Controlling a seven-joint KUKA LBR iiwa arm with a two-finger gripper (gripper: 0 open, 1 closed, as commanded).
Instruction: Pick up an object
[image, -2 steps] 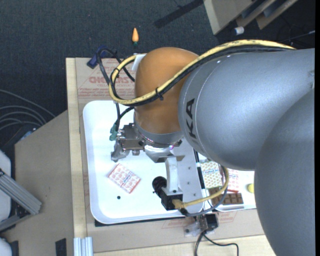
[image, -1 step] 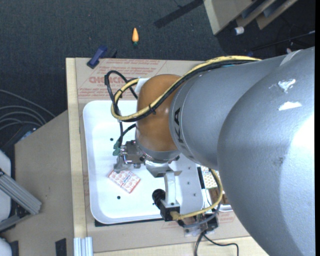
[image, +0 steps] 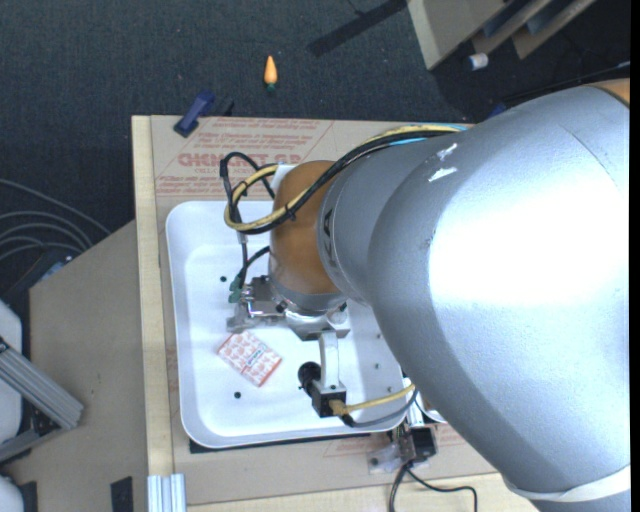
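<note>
A small flat packet (image: 250, 358) with a red and white checked pattern lies in the left white bin (image: 195, 330), towards its near side. My gripper (image: 268, 312) hangs below the orange wrist band, low over the bin floor, just beyond the packet's far edge and very close to it. The wrist and the large grey arm cover its lower end, so I cannot make out whether it touches the packet. Nothing is visibly held.
The grey arm hides the bin's right half and the second bin. A camera mount with yellow and black cables (image: 325, 385) hangs beside the wrist. The bin rests on a brown cardboard sheet (image: 240, 140). A blue object (image: 193, 114) lies at the sheet's far corner.
</note>
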